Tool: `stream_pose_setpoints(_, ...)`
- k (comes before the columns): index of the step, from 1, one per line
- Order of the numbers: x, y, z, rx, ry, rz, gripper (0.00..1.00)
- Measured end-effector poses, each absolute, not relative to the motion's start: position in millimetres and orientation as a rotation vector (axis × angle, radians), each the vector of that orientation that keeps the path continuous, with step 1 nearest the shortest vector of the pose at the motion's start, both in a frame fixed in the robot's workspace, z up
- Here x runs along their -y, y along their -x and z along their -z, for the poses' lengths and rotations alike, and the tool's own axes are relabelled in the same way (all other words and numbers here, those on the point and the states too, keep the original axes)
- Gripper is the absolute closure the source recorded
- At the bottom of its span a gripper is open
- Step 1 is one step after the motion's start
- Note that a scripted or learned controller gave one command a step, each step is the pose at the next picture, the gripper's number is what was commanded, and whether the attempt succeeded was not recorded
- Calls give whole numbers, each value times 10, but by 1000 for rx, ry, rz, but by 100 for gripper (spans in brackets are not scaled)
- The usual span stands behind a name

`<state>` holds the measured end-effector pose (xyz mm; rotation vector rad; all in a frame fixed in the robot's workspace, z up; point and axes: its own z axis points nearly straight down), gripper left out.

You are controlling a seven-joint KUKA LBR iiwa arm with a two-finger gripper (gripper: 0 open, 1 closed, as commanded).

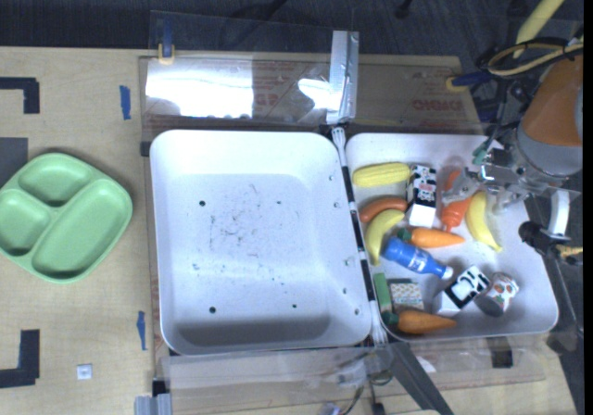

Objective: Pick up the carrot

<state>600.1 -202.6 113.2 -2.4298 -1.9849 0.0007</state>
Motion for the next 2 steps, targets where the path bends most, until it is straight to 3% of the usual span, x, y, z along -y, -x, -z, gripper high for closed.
stream_pose_setpoints(1, 2135, -6118, -1423, 1906, 2498, 6, 0)
stream_pose_setpoints(2, 2075, -5861, -1561, 1861, 2527, -1, 0)
